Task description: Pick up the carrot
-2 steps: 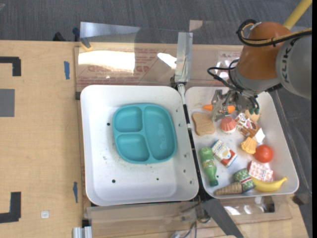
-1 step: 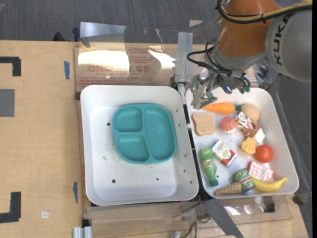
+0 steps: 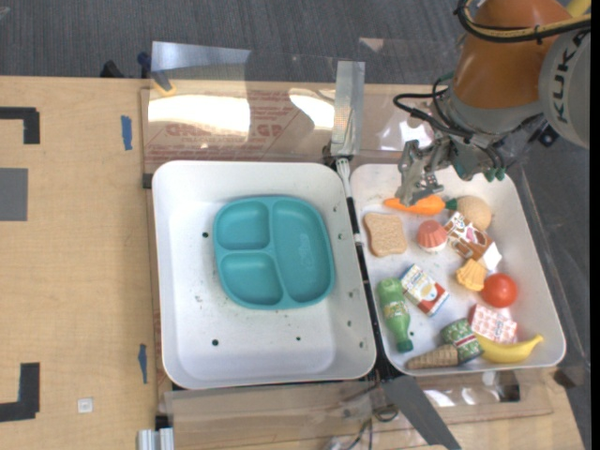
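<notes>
My arm (image 3: 525, 50): grey housing, big glossy orange band above the wrist, rounded like a dome. Partial white KUKA lettering on the grey shell at right. Black cables loop around the orange section and trail to the wrist. Gripper (image 3: 412, 191): bare grey metal, two slim fingers, dark brackets and small fittings behind.

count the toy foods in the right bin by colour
orange: 2, carrot, wedge
red: 1, tomato
green: 2, bottle, small pack
yellow: 1, banana
tan: 3, bread, egg, cone
mixed: 4
total: 13
</notes>
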Robot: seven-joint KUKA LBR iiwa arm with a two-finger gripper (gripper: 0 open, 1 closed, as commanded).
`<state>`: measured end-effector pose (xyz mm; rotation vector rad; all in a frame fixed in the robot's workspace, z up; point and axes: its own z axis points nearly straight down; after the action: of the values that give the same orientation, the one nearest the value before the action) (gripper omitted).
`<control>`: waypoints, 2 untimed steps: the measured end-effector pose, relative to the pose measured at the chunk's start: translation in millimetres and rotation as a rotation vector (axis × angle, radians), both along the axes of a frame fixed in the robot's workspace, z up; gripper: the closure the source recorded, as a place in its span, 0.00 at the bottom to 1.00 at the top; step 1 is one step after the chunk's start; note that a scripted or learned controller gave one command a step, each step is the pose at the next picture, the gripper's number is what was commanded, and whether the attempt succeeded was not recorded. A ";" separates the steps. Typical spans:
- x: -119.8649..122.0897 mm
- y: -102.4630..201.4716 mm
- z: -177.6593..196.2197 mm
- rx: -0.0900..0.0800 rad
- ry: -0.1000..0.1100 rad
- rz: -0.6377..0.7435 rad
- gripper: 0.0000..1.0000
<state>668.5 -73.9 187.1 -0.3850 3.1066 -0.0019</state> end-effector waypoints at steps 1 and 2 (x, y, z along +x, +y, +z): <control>0.1 1.2 0.0 0.001 0.000 0.002 0.00; -0.9 -57.8 -94.1 -0.001 0.007 0.232 0.00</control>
<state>667.6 -131.7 93.0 -0.7440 3.0478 0.0006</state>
